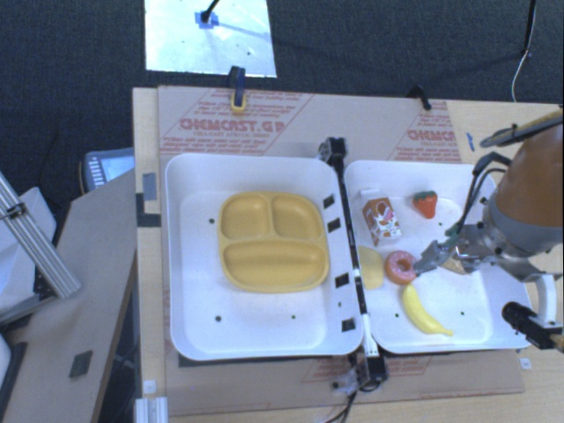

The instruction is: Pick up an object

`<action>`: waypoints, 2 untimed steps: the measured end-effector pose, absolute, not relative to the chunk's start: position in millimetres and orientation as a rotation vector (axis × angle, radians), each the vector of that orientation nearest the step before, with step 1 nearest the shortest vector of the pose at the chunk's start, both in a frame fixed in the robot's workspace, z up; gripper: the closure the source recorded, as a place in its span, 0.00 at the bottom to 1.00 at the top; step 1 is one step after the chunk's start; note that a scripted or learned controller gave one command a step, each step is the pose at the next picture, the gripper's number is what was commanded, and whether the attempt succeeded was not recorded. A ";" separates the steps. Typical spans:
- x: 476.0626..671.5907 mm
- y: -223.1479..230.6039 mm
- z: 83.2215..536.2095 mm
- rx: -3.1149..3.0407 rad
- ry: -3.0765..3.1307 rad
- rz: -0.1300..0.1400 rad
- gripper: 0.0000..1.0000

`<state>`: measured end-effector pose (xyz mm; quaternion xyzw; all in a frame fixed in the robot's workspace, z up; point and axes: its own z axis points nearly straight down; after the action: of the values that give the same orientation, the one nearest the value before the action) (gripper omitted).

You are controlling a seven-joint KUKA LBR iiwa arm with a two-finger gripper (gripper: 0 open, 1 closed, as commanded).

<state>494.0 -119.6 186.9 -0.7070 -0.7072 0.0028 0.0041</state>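
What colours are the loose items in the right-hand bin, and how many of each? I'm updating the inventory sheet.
Yellow: 2, the banana and a pale yellow piece
Red: 1, the strawberry
Pink: 1, the donut
Orange-and-white: 1, the small carton
Total: 5

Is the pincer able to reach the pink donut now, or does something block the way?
Probably yes. The pincer is right beside the donut in the right bin, with nothing between them. The banana lies just below the donut, so a grasp might nudge it.
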 end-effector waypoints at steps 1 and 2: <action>496.8 -119.5 191.7 -2.219 -2.225 -0.001 0.00; 497.6 -127.6 145.8 -2.219 -2.220 0.002 0.00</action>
<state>497.6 -127.6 145.8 -0.7070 -0.7072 0.0006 0.0013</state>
